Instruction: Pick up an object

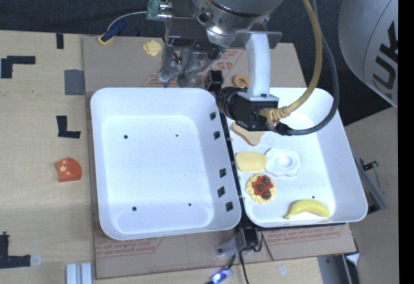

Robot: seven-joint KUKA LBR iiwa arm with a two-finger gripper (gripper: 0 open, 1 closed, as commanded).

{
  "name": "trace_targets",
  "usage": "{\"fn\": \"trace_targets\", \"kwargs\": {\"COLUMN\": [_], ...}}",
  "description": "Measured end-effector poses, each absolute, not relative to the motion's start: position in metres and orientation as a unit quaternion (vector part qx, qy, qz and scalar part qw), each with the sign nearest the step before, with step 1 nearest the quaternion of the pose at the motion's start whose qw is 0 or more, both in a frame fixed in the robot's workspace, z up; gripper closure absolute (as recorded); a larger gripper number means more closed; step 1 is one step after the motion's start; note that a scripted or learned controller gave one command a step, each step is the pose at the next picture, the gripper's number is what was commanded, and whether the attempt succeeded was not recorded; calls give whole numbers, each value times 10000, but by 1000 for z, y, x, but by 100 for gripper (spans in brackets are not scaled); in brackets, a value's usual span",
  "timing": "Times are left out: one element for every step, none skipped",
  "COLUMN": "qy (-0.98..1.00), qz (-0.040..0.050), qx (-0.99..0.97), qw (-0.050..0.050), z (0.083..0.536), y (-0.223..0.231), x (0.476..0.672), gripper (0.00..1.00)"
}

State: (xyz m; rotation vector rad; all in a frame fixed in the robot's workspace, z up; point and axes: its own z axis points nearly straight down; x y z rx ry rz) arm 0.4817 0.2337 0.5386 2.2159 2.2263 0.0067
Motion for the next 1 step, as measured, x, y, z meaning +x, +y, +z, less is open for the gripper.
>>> {"fn": "trace_targets", "kwargs": {"qy": [7072], "qz": [-80], "qx": [7070], "qw": [-26], "z": [354], "y": [233], "x": [484], "gripper": [100]}}
